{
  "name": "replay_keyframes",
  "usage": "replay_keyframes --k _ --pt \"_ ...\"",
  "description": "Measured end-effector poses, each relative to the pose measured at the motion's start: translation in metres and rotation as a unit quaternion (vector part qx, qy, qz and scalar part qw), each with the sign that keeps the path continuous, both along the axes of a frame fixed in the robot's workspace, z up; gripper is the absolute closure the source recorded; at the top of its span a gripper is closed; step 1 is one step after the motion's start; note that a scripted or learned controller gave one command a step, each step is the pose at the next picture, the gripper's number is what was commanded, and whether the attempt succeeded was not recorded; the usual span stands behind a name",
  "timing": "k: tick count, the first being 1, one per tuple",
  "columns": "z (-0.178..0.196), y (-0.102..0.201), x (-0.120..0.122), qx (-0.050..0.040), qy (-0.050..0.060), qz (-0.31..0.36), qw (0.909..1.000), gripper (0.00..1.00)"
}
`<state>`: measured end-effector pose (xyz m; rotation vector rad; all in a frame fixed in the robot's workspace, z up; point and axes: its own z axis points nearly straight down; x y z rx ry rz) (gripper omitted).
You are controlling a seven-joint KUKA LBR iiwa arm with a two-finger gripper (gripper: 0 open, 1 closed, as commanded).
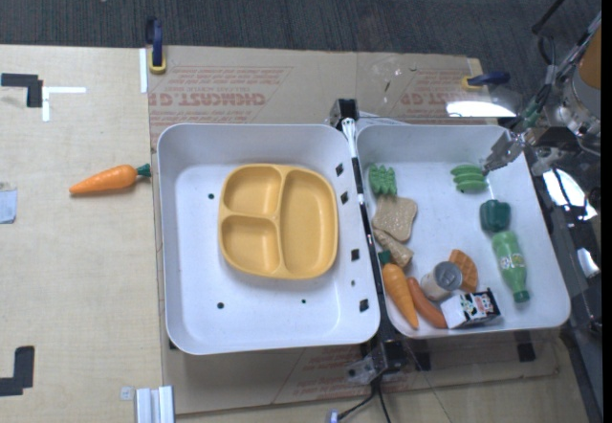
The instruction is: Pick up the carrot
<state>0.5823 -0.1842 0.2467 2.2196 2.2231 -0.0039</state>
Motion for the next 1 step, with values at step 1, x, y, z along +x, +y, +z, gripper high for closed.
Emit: replay_keyframes --k 1 --pt "-0.0684 0.0011 -0.0267 0.0004 0.000 -0.055 0.9985 0.00"
